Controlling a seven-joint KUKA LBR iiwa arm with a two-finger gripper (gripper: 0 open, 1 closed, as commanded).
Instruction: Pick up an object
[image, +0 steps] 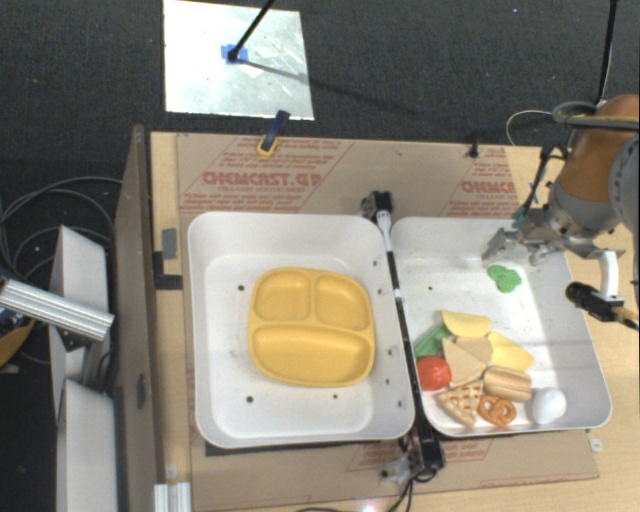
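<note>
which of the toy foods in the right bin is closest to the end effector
The green piece, lying alone just below the end effector. The other toy foods sit clustered at the bin's near end, such as the red tomato and white egg.

You see the worktop covered in brown printed board, carrying two shallow white bins side by side, touching along a dark middle seam. The left bin sits at its centre; the right bin reaches toward its right edge.
</note>
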